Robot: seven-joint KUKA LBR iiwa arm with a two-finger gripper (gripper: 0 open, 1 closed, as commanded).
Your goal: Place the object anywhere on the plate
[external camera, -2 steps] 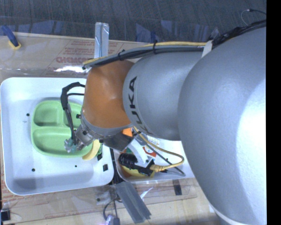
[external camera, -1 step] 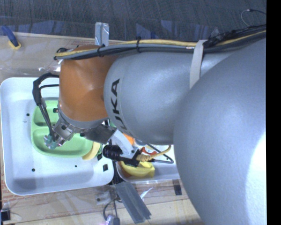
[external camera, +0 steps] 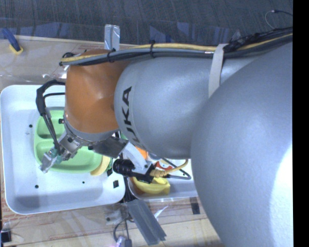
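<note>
gripper [external camera: 50,159] sits over the green plate [external camera: 72,161].

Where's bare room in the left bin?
Free: the left bin floor along its near wall, below the green plate, and the strip between plate and left wall. Crowded: over the plate, where the gripper hangs, and the yellow object by the divider.

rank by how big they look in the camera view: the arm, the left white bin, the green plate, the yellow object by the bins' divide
1. arm, though nearness to the camera inflates it
2. left white bin
3. green plate, partly hidden by the arm
4. yellow object, also partly hidden
</note>
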